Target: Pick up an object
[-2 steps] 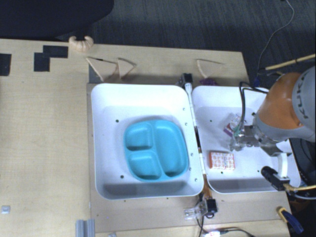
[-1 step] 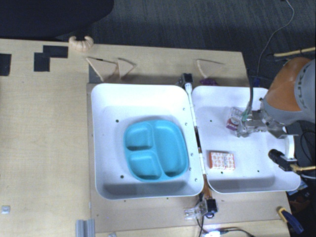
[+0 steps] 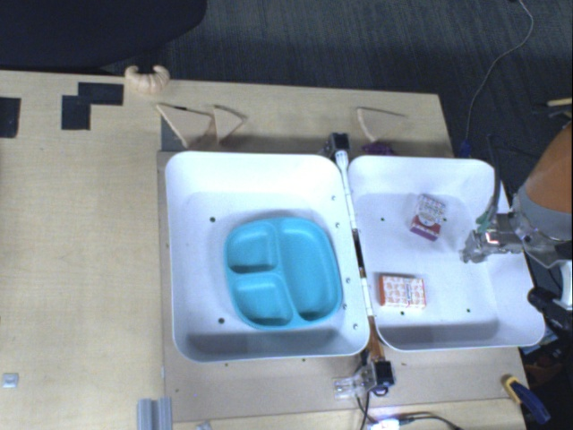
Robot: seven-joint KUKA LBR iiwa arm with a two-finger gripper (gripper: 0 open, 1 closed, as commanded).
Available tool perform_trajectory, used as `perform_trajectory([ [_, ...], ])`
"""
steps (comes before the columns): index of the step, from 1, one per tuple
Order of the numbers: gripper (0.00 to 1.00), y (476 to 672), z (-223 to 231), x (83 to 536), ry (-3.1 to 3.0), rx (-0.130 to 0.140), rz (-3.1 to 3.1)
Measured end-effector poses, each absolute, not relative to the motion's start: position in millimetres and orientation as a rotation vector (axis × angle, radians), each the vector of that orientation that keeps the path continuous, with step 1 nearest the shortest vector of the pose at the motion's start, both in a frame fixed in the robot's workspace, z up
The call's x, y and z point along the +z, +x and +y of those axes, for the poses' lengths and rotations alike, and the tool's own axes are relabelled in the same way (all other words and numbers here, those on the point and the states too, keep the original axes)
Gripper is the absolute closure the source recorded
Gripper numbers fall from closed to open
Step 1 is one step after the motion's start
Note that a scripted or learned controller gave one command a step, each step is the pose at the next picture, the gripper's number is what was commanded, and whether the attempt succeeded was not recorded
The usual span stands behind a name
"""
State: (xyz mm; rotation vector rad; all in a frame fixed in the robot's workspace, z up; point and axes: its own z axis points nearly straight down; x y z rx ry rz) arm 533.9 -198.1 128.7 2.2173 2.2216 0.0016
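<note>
Reaching in from the right, the arm (image 3: 548,195) is hanging its end effector (image 3: 477,245) over the right bin (image 3: 448,325); whether it is apart or together, I cannot tell. Two small packets are lying to its left: a red-and-white one (image 3: 428,216) close by, an orange box (image 3: 400,291) lower. One blue divided tray (image 3: 282,271) is sitting in the left bin (image 3: 192,240) on the tabletop (image 3: 81,285), well apart.

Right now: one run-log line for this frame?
tool: over right bin, right side | blue tray: left bin | two small packets: right bin, ungrasped
</note>
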Motion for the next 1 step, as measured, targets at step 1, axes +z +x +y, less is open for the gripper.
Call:
perform_trajectory([
  [1, 1.0, 552.3, -206.1, 87.3, 2.214, 0.005, 2.224],
])
